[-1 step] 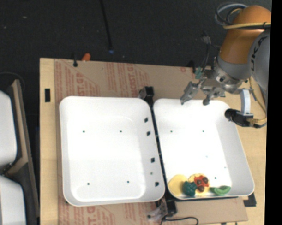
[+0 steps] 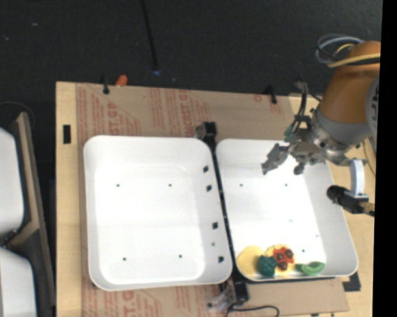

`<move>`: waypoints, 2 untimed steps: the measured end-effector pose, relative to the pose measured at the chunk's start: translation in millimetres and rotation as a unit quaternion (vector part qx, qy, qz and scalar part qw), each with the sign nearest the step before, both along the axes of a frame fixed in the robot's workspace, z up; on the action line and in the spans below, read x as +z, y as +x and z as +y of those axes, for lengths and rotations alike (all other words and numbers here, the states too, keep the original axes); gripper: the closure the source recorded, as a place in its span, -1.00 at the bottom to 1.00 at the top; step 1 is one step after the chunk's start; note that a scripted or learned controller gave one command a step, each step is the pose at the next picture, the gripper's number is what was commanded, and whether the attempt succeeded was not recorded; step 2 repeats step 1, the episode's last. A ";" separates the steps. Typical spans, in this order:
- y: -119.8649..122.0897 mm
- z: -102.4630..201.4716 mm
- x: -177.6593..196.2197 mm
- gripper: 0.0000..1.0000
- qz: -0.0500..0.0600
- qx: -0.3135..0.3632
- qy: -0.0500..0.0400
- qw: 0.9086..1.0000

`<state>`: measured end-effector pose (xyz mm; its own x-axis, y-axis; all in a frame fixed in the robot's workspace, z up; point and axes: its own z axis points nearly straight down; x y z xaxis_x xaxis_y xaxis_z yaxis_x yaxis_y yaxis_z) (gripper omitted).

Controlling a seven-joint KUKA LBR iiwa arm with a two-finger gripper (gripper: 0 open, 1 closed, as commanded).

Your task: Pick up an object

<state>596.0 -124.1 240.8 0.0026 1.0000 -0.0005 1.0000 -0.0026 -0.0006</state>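
A small heap of toys lies in the near corner of the right bin (image 2: pixel 327 211): a pale yellow piece (image 2: pixel 248 258), a teal piece (image 2: pixel 267 267), a red and orange piece (image 2: pixel 283 254) and a green piece (image 2: pixel 312 267). My gripper (image 2: pixel 286 161) hangs over the far part of the right bin, well away from the heap. Its two grey fingers (image 2: pixel 272 159) are spread apart with nothing between them.
The left bin (image 2: pixel 93 183) sits beside the right one, with a black clip rail (image 2: pixel 216 201) between them. Both bins rest on a cardboard-covered bench (image 2: pixel 148 114). White equipment (image 2: pixel 5 200) stands at the far left edge.
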 end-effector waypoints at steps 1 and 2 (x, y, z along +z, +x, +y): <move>-73.0 -44.5 -73.8 -1.00 0.003 -0.002 0.001 1.000; -73.0 -44.5 -73.8 -1.00 0.003 -0.002 0.001 1.000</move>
